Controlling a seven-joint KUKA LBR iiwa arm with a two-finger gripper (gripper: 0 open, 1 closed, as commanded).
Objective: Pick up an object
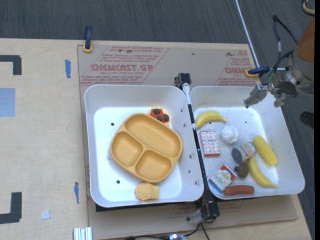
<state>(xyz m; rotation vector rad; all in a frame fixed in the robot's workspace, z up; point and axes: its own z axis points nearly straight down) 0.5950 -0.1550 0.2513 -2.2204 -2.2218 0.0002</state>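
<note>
My claw [265, 95] hangs over the far right corner of the right bin [295, 176], up by its back rim. One finger [253, 98] slants down toward the bin and another [279, 100] shows beside it; they stand apart with nothing between them, so I read the claw as open and holding nothing. The grey wrist and orange band come in from the right edge.

Below the claw, inside the right bin, I see a small banana [210, 118] near the back left, a white ball [230, 133] just beside it, and a red-and-white box [209, 143] against the left wall. Further forward lie a tin can [244, 151], a yellow corn cob [265, 150], a long banana [260, 174], a small brown lump [243, 170], a second little carton [223, 178] and a sausage [239, 189] at the front.

The left bin [97, 134] holds a yellow divided plate [146, 147], with a red tart [160, 115] touching its far edge and a yellow waffle piece [147, 191] at its near edge.
</note>
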